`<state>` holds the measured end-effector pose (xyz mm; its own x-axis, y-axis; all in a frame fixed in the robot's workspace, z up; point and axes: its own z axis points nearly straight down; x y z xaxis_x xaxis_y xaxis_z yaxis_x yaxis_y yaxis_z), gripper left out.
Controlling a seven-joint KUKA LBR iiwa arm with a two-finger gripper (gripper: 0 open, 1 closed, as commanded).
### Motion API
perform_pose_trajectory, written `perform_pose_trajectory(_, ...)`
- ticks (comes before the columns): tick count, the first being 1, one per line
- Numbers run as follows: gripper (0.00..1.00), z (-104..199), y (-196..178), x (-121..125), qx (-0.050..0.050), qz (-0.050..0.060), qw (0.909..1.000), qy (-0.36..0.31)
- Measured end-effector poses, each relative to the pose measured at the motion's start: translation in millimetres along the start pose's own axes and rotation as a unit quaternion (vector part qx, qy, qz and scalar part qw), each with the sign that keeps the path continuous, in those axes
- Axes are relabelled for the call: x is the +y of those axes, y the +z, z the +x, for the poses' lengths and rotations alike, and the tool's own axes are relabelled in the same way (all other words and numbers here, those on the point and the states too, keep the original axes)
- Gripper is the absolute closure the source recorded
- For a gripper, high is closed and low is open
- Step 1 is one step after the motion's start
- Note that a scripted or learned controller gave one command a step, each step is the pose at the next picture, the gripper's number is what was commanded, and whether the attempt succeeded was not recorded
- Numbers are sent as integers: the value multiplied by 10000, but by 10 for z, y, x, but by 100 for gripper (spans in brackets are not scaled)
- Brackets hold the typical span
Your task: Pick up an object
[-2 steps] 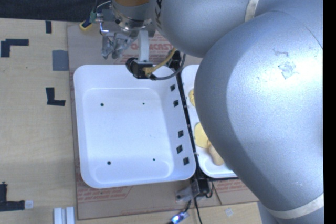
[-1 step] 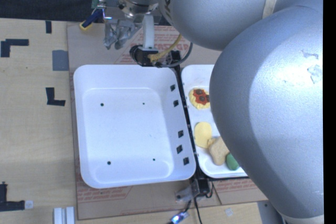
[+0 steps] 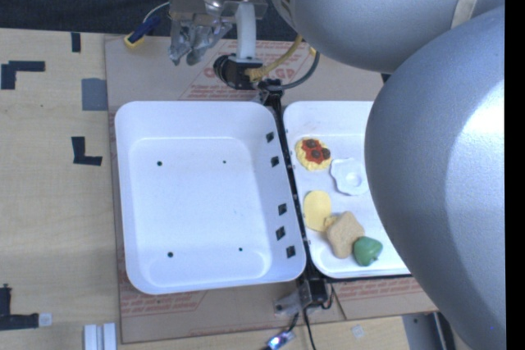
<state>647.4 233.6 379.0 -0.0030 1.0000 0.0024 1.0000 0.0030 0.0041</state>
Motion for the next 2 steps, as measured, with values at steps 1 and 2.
perform_pose_trajectory(1,100,4,-624,-229,3,-5,10000,-3)
perform_pose_trajectory(2,100,10,-1327,-715,8,-8,10000,-11)
